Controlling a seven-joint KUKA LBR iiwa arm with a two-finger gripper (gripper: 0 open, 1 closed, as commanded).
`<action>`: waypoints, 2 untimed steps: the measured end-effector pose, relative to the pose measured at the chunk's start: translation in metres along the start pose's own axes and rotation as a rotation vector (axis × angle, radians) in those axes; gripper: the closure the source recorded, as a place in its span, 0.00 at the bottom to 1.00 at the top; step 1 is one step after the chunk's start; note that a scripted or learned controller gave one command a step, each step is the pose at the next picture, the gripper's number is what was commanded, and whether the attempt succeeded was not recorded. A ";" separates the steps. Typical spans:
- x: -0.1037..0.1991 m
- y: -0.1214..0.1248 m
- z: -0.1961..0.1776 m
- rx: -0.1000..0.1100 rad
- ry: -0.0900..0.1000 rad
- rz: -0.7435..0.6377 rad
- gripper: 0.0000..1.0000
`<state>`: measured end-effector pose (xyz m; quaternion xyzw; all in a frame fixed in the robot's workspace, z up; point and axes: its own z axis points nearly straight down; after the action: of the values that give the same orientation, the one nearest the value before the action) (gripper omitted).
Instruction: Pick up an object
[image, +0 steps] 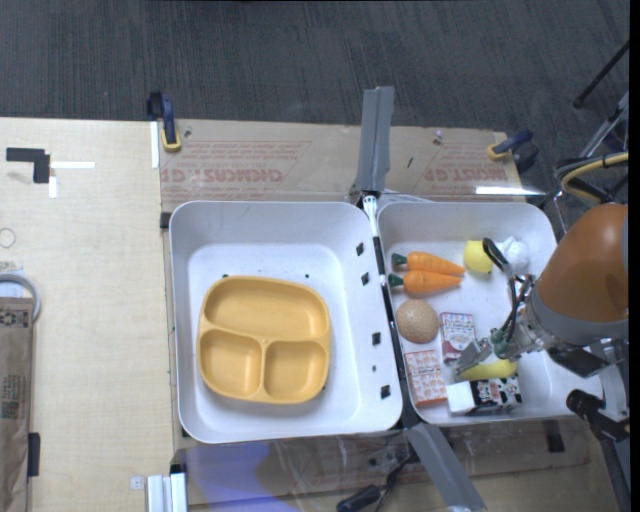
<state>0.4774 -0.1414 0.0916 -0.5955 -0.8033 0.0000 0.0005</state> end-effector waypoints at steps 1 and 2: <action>-0.001 0.001 -0.009 -0.001 0.000 0.003 1.00; 0.010 0.036 -0.082 0.001 -0.001 0.072 1.00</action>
<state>0.5090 -0.1216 0.1737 -0.6240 -0.7814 0.0007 0.0001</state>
